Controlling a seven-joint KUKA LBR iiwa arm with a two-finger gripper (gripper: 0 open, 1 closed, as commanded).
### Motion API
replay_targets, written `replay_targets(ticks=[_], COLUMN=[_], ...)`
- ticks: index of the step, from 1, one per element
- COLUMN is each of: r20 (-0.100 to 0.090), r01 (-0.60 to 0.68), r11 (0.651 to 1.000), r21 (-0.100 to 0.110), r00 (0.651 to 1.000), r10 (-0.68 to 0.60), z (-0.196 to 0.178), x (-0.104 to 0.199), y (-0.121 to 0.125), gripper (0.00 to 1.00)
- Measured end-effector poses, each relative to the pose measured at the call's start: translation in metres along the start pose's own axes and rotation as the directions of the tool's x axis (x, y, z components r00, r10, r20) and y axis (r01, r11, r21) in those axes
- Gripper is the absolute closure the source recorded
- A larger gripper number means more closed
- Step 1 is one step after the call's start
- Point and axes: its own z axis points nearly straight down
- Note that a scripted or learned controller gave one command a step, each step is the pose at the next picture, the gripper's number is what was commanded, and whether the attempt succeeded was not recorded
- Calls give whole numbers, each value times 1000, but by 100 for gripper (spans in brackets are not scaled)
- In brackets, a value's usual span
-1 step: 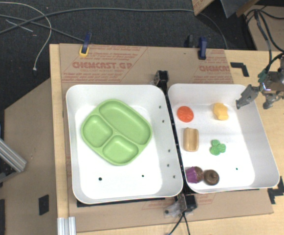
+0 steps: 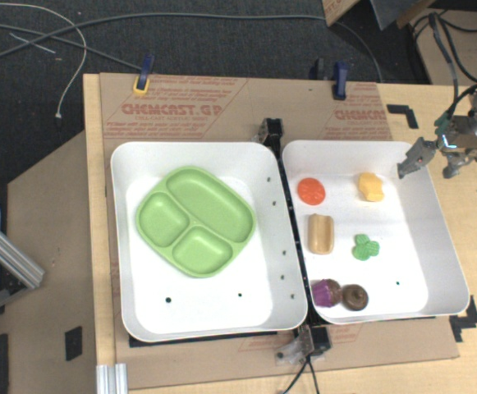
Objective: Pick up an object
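- Camera view: the hand (image 2: 432,161) hangs over the right bin's (image 2: 435,245) upper right rim, fingers spread apart, nothing between them
- In that bin lie an orange round piece (image 2: 310,191), a yellow lump (image 2: 371,186), a tan bread-like block (image 2: 320,233), a green leafy piece (image 2: 365,248), a purple cluster (image 2: 326,292) touching a brown ring (image 2: 355,297)
- The left bin (image 2: 139,298) holds a green divided plate (image 2: 194,221)

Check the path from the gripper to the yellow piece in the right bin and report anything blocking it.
Nothing visible blocks it. The gripper hangs open at the right bin's upper right edge, and the yellow piece lies just to its left on bare white floor. The orange piece and green piece sit farther off, outside that line.
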Motion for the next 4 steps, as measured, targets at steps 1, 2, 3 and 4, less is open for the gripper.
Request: replay_targets(ticks=[1, 2, 3, 4], r20=[-1, -3, -3, 0], r01=[0, -1, 0, 0], r11=[1000, 1000, 1000, 1000], r21=[5, 7, 7, -1], r00=[1000, 1000, 1000, 1000], r10=[0, 1, 0, 0], z=[42, 105, 156, 141], x=[1, 5, 12, 12], y=[-4, -8, -17, -14], gripper=[0, 0, 0, 100])
